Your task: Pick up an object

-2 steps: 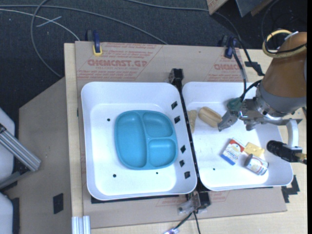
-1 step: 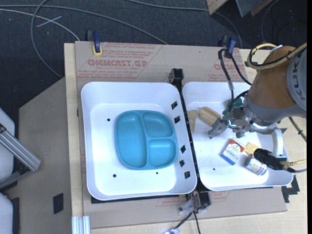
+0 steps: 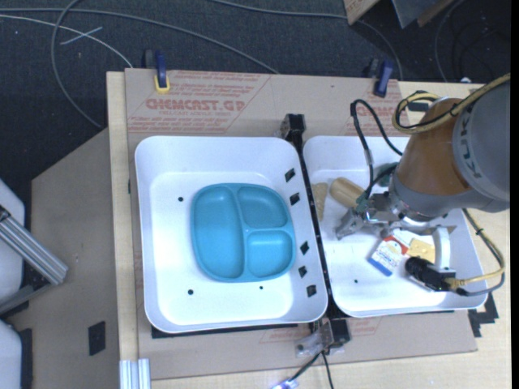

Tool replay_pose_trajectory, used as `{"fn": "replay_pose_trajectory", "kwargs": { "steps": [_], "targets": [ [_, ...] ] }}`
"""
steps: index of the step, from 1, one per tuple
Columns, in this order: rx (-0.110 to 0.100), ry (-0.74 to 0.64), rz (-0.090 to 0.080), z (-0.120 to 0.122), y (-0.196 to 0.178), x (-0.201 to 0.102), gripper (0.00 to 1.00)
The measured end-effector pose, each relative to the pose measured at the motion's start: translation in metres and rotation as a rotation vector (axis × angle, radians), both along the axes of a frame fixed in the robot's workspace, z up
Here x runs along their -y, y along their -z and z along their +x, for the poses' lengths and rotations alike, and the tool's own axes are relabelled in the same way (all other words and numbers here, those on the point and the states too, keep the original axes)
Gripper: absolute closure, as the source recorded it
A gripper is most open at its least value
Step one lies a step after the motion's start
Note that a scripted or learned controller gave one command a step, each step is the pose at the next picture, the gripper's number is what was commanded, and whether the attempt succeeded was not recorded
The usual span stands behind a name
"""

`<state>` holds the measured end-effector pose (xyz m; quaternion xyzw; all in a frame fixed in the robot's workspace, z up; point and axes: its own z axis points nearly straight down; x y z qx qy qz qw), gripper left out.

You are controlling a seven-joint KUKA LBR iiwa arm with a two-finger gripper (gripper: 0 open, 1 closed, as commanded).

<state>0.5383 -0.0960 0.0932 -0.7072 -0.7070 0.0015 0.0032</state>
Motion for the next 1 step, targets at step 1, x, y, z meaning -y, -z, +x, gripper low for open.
{"fn": "replay_pose_trajectory", "kwargs": {
  "steps": [1],
  "targets": [
    [0.003, 0.000, 0.000, -0.0002, 0.0088, -0.0006, 0.00]
  ]
}}
